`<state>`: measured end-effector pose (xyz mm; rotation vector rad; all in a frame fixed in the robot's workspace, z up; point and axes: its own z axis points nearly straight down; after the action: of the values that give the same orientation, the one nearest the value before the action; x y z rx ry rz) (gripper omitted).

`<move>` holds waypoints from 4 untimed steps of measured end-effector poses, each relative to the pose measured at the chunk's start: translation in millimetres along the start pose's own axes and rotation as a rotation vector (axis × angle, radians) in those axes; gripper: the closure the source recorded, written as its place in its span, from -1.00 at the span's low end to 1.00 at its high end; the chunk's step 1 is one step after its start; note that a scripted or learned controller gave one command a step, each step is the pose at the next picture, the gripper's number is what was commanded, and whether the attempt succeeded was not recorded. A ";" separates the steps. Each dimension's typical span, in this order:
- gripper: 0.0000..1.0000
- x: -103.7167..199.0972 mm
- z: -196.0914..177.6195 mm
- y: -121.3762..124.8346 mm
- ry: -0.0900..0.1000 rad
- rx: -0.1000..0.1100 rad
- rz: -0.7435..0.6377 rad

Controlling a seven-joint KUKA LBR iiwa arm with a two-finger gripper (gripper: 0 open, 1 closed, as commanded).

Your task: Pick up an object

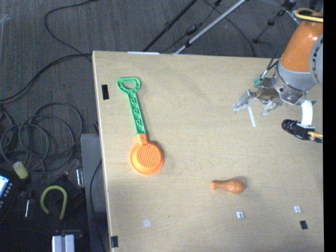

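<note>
The gripper is seen well right of the strainer, above the tabletop; its jaws are spread apart, and nothing is held between them.

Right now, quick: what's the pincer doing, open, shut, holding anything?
Pincer: open, holding nothing, hanging above bare bench, far from the orange strainer and the small orange piece.

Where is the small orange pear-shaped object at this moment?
The small orange pear-shaped object lies on the tan bench surface in the lower right part of the camera view, right of the orange strainer and well below the gripper.
</note>
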<state>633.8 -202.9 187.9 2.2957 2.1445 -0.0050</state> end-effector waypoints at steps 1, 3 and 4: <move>-1.00 1.5 94.5 34.4 -0.002 0.001 0.035; -1.00 58.9 103.4 31.2 0.001 -0.003 -0.585; 1.00 60.6 94.1 31.7 0.004 -0.006 -0.584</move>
<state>669.3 -144.9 93.6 1.5801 2.7139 0.0062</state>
